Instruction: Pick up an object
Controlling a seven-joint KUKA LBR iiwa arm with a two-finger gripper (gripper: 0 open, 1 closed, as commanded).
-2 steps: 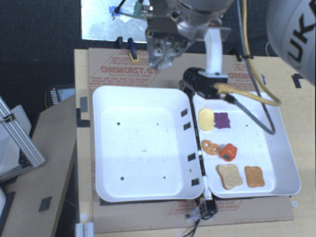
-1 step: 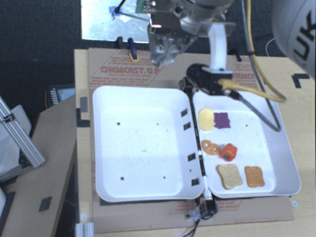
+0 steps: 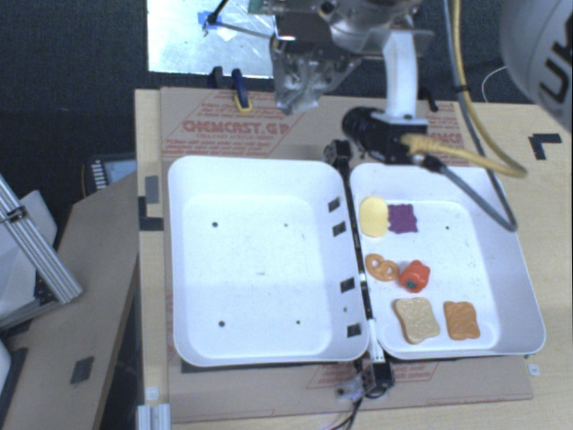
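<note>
The gripper [image 3: 295, 88] hangs high behind the left bin [image 3: 192, 240], whether parted or closed unclear, so it should, by this reading, cross to the right bin [image 3: 510, 258], descend squarely over the tomato [image 3: 414, 276] and clear the pretzel [image 3: 382, 267].

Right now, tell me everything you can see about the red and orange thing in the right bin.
The red and orange toy looks like a small plastic pepper or tomato: glossy, rounded, red on top, orange toward its lower side, with a dark spot at its near end. It lies on the floor of the right bin, near the middle, touching the pretzel on its left. The two toast slices lie just in front, apart from it.
</note>
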